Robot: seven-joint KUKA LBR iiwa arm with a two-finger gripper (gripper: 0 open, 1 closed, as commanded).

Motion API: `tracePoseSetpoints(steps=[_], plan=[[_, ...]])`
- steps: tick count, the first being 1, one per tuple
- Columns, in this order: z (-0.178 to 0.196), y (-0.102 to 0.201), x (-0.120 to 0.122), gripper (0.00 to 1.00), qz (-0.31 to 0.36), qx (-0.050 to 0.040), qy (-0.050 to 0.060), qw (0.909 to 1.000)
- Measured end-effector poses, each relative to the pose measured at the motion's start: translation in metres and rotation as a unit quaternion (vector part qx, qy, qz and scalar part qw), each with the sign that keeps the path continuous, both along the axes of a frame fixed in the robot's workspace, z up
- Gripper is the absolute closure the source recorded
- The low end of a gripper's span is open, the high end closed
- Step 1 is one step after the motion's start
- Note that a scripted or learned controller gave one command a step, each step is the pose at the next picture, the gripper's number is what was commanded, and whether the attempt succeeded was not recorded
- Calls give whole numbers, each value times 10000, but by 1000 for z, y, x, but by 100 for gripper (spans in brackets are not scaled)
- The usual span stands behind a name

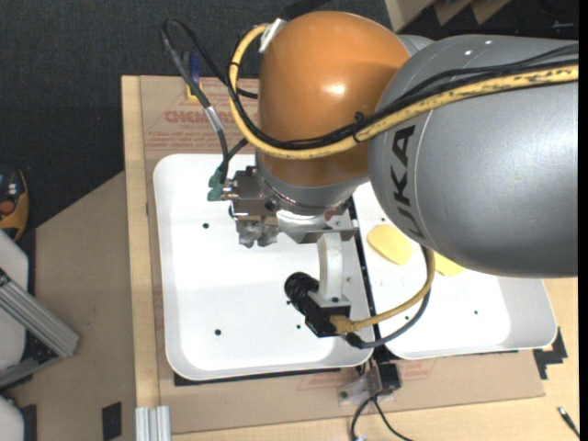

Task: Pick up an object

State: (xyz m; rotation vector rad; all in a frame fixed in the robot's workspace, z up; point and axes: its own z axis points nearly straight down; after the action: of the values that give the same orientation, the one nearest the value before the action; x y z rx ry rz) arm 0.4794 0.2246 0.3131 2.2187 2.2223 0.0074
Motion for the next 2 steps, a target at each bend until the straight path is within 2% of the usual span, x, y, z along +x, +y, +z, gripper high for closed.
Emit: tracePoseSetpoints(steps=[2], plan=[[52,0,0,100,-3,-2,3,10000]])
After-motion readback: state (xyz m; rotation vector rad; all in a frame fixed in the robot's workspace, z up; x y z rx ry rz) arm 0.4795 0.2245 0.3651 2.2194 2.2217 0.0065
